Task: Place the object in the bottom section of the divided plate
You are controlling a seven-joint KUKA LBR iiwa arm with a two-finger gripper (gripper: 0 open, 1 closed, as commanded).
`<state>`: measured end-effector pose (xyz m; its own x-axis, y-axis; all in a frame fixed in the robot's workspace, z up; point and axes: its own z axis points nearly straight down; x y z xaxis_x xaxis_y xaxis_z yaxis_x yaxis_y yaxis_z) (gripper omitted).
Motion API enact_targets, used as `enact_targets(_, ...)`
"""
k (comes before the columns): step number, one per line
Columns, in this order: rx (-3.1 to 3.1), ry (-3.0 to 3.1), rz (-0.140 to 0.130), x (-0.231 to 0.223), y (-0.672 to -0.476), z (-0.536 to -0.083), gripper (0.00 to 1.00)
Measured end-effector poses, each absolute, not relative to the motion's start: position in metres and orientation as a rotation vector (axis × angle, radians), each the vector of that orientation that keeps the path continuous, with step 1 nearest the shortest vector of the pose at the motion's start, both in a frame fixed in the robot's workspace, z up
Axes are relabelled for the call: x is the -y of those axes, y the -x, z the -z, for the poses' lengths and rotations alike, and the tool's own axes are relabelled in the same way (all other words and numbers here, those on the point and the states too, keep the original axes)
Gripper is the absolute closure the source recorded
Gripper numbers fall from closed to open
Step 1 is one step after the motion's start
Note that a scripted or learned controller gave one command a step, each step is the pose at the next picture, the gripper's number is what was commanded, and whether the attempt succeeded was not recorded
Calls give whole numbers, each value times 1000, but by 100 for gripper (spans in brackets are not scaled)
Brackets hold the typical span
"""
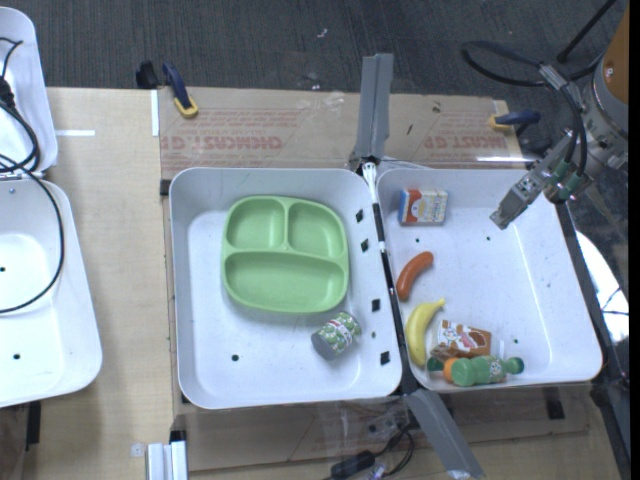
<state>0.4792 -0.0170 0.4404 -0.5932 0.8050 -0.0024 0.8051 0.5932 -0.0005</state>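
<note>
A green divided plate (287, 255) lies in the left bin (200, 298), with two small sections at the top and one wide section at the bottom (285, 283). All three sections hold nothing. A small grey-green can (336, 334) lies on its side just below the plate's right corner. My gripper (512, 206) hangs over the upper right part of the right bin (560, 298), far from the plate. No object shows at its tip.
The right bin holds a small red-and-white carton (423, 206), an orange sausage (414, 273), a banana (422, 330), a snack packet (465, 340) and a green bottle (482, 370). A grey divider (375, 108) stands between the bins.
</note>
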Motion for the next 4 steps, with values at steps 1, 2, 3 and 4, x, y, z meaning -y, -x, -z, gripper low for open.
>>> enact_targets(1,-2816,-1387,3,96,-479,-441,100)
enact_targets(2,-2649,-1686,4,185,-479,-441,100)
enact_targets(3,-2442,-1974,4,222,-479,-441,100)
enact_targets(4,-2446,-1968,9,221,-481,-449,100)
